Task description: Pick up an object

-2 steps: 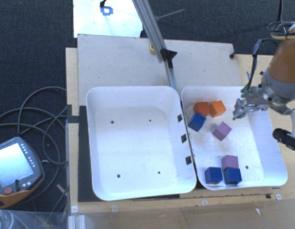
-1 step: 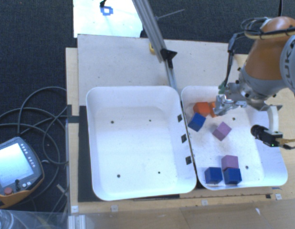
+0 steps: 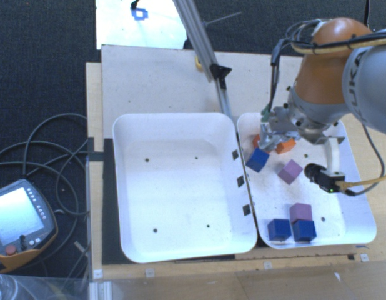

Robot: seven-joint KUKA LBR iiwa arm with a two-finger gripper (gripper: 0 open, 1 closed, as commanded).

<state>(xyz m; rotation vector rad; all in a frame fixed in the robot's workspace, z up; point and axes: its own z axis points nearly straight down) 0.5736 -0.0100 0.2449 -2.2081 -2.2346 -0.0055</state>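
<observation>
Arm (image 3: 343, 61) reaches over the right bin (image 3: 361, 220), left bin (image 3: 174, 180) beside it. Gripper (image 3: 271, 144) sits low by the orange block (image 3: 284, 146) w/ a blue block (image 3: 257, 160) just below; can't tell if fingers are open or closed. Nothing visibly lifted yet, so prob. grasp & lift are still to do.

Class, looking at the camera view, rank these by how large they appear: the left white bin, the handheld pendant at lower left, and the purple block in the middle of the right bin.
1. left white bin
2. handheld pendant
3. purple block

The gaps are wide, so camera nearness does not blur the order.
</observation>
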